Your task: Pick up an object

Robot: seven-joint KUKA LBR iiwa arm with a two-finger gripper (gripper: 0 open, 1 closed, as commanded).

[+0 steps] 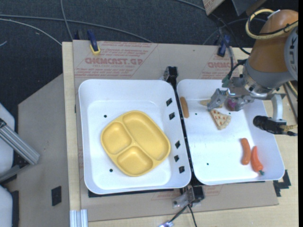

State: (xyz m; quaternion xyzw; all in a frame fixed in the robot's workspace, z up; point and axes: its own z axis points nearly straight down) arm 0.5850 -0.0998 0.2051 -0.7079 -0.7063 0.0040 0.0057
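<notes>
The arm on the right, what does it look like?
The arm has a rounded orange band over a grey wrist section, with a yellowish cable looped at its top. Its gripper is grey metal, with a small purplish part beside it.

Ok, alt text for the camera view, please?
A grey-and-orange robot arm's gripper hangs over a waffle-patterned wedge in the right bin, which also contains two carrots and a small sausage. The left bin holds a yellow divided plate.
</notes>
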